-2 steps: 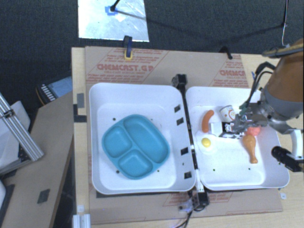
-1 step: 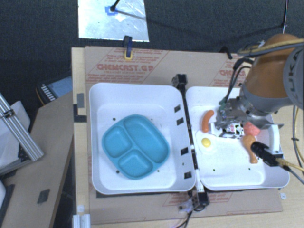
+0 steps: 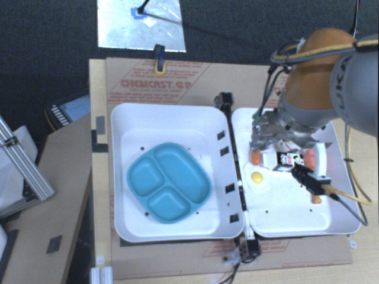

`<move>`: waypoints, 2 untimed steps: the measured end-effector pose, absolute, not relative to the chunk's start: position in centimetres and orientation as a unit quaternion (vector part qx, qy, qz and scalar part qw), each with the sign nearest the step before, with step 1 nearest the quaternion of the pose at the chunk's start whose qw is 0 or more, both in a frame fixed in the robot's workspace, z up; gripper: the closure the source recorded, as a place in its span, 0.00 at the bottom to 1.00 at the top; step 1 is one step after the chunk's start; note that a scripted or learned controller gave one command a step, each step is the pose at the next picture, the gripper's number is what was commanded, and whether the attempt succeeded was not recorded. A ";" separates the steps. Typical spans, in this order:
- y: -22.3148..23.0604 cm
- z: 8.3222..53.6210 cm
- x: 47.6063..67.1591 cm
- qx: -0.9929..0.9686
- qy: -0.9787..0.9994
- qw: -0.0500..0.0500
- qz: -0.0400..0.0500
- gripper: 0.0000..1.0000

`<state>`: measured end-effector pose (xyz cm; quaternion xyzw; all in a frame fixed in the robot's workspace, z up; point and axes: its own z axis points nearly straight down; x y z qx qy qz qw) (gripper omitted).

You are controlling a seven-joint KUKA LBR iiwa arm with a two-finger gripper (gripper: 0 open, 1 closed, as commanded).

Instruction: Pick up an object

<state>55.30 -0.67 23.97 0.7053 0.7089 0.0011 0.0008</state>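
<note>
I work the arm [image 3: 331, 70] from afar as it reaches in at three o'clock and hangs its gripper [image 3: 265, 139] low over the right bin [image 3: 284, 218], at the bin's ten o'clock corner. Whether the pincer is spread or pressed together I cannot tell; the wrist and its cables cover it, and I see nothing held in it.

The pickable things lie bunched in the upper half of that bin: a small orange piece [image 3: 256, 157] just below the gripper, a yellow ball [image 3: 257, 177] at six o'clock from it, a red piece [image 3: 309, 157] over at three o'clock beside a white-and-black packet [image 3: 284, 158], and another small orange bit [image 3: 317, 199] farther toward five o'clock. The left bin [image 3: 133, 218] carries a blue divided plate [image 3: 169, 182], well apart from the gripper.

I judge the step in hand to be the descent onto a target, most likely the orange piece near the dividing wall. To do it well, I would centre squarely over one item, keep clear of the bin wall at nine o'clock, and close only once the item sits fully between the tips. The ball looks likely to roll if nudged, so a straight vertical approach seems safest.
</note>
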 end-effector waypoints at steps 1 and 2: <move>4.6 24.4 57.6 0.704 0.710 0.001 0.002 1.00; 9.9 22.8 59.0 0.705 0.709 0.001 0.001 1.00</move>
